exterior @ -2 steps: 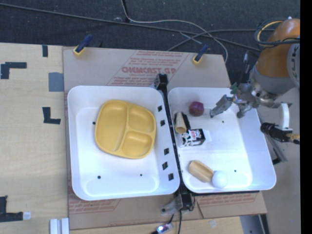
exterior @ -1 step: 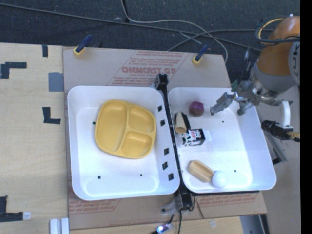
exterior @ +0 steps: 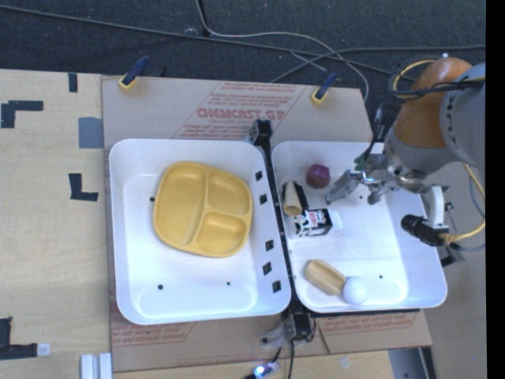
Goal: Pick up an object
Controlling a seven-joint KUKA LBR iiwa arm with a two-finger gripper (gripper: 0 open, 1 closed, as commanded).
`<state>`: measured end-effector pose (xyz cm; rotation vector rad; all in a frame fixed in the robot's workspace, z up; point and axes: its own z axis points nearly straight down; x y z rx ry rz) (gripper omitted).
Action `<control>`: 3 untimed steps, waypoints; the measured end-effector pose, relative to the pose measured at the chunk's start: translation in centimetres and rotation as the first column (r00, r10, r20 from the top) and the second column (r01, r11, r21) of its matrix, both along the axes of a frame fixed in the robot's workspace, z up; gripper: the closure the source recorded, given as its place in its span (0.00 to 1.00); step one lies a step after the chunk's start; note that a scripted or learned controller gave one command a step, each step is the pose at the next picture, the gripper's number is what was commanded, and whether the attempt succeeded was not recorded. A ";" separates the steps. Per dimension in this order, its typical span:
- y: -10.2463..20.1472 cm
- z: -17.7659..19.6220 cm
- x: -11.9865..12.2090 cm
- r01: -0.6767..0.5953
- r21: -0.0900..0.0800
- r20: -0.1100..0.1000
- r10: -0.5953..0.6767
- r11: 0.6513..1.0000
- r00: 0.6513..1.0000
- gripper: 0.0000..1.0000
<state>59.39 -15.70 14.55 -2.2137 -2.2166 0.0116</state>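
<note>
My gripper [exterior: 344, 188] hangs over the upper middle of the right bin [exterior: 410, 251], reaching in from the right. It is just right of a small dark red ball [exterior: 318, 174] and above a black-and-white small object [exterior: 313, 223]. I see nothing in its grasp. A tan roll [exterior: 293, 198] lies by the bin's left wall. Near the front of the bin a tan wooden cylinder [exterior: 323, 275] lies against a white ball [exterior: 355, 290].
The left bin [exterior: 134, 235] holds a yellow divided plate [exterior: 203, 208]. A black divider with clips [exterior: 272, 212] runs between the bins. Cables cross the dark floor at the back, and yellow clamps [exterior: 132, 73] hold the cardboard base.
</note>
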 end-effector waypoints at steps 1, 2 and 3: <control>-0.2 -5.8 -0.8 0.000 -0.001 0.010 0.000 1.000 1.000 0.00; -0.2 -6.2 -0.8 0.000 -0.002 0.009 0.000 1.000 1.000 0.00; -0.3 -5.4 -0.7 0.000 -0.004 0.009 0.000 1.000 1.000 1.00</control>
